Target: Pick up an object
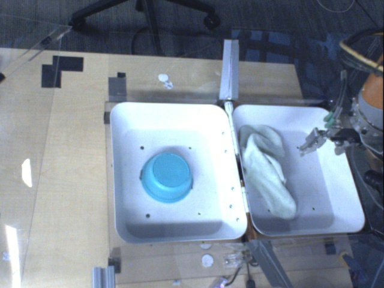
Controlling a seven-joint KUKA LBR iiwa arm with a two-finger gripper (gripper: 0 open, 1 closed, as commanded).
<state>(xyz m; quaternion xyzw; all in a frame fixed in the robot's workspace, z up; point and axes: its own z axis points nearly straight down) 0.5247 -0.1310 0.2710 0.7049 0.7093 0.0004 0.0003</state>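
Observation:
An upside-down blue bowl (167, 177) sits in the middle of the left bin (126, 131). A crumpled pale grey cloth (267, 170) lies along the left side of the right bin (342, 215). My gripper (323, 146) hangs over the upper right part of the right bin, to the right of the cloth and apart from it. It looks open, with nothing between its fingers. The arm's wrist with the orange band (372, 95) is at the frame's right edge.
A metal divider rail (228, 71) runs back from where the two bins meet. The wooden bench (60, 161) stretches to the left of the bins. A chair base (144, 5) stands on the floor behind.

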